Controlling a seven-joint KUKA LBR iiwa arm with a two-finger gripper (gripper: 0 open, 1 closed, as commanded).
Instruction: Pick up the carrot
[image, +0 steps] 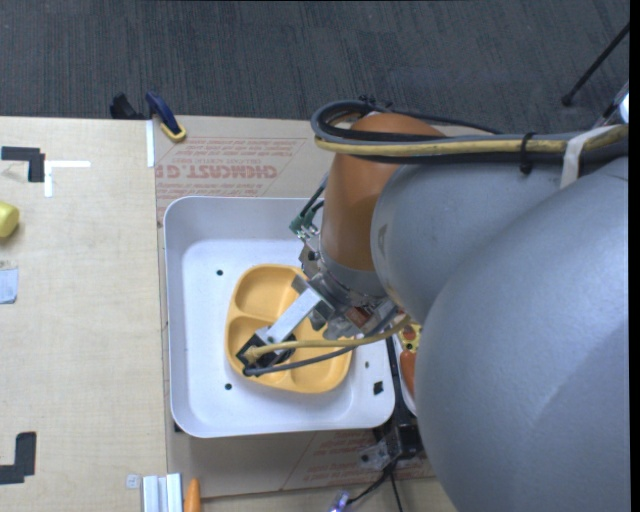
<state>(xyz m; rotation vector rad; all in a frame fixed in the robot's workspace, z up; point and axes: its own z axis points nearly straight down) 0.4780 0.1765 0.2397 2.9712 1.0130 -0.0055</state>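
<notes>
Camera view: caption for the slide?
Grey KUKA arm reaches from the right over a yellow divided plate in a white bin.

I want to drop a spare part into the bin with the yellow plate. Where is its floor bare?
Bare white floor lies between the yellow plate and the left wall of the white bin, and in a strip between the plate and the wall lowest in the view. The plate's right side is crowded: the arm hangs over it.

We see the grey arm (520, 330) reach in from the right, its orange band (352, 200) above the wrist, the gripper (335, 308) pointing down and leftward.
</notes>
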